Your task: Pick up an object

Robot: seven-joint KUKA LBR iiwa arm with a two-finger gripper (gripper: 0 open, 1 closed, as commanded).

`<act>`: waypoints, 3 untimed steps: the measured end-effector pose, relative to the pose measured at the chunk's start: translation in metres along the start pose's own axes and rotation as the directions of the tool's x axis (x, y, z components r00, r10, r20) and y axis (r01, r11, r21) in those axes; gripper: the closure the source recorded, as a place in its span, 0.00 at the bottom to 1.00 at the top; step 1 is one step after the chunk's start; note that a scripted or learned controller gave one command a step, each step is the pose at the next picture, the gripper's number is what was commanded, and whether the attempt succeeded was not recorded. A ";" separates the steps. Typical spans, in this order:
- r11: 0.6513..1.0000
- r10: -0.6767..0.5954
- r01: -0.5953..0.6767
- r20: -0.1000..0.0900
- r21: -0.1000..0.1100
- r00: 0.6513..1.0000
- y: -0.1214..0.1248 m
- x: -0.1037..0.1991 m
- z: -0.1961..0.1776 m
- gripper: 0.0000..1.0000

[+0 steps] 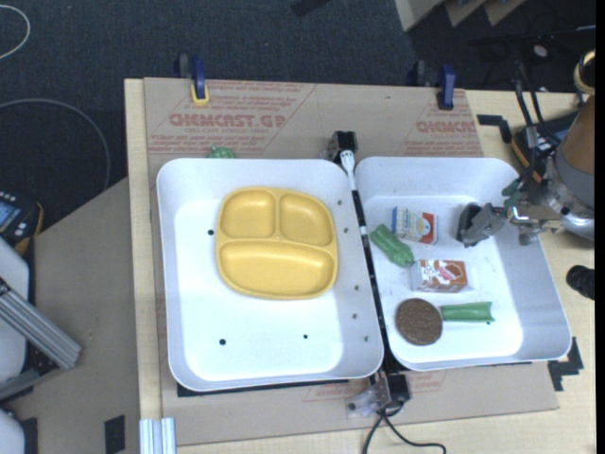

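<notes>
My gripper (475, 225) hangs over the upper right part of the right bin (529, 291), reaching in from the right. Nothing shows between its dark fingers. In the same bin, to its left, lie a small white packet with blue and orange print (413, 224) and a green pod-shaped piece (391, 245). Below the gripper lie a clear packet with red print (441, 274), a brown round patty (418, 321) and a green bar (467, 313).
A yellow divided plate (277, 242) sits in the left bin (189, 301). The bins rest on a cardboard sheet (284, 112) held by clamps at the back. Cables run at the right and front edges.
</notes>
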State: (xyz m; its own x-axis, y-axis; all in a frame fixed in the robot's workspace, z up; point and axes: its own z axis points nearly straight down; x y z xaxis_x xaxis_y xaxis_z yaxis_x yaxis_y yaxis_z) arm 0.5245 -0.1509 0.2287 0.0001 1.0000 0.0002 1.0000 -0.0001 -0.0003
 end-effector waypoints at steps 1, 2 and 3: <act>1.000 0.003 -0.002 -0.002 0.006 1.000 -0.027 -0.035 0.086 0.00; 1.000 -0.001 0.001 -0.001 0.000 1.000 0.017 -0.029 0.131 0.00; 1.000 -0.001 0.001 0.000 -0.001 1.000 -0.042 0.001 -0.002 0.00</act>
State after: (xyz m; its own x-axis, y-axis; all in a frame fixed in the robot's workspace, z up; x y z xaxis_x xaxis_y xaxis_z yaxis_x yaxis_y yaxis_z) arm 0.4821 -0.1497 0.2302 -0.0011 1.0000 -0.0001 1.0000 0.0011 0.0003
